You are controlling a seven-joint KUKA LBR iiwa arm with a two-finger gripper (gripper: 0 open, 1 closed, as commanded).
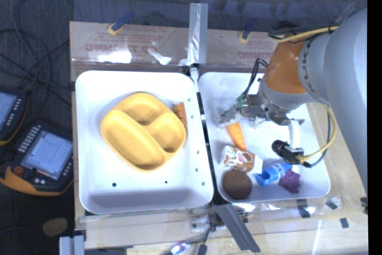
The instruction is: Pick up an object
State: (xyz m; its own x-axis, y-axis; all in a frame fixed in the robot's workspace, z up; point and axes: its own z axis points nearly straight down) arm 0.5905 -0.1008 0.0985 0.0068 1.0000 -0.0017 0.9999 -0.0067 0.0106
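Right bin [319,185], near edge first: one brown ball [237,183], one blue piece [271,174], one purple lump [290,181], one snack packet [239,158] — tightly packed, so a grab could nudge neighbours. Behind them, one carrot [237,135] sits just under the claw [239,113], likely target; can't tell its opening. Left bin: one yellow bowl [143,129].

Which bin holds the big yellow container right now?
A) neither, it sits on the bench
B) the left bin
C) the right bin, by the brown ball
B: the big yellow container lies inside the left bin, while the brown ball sits in the right bin.
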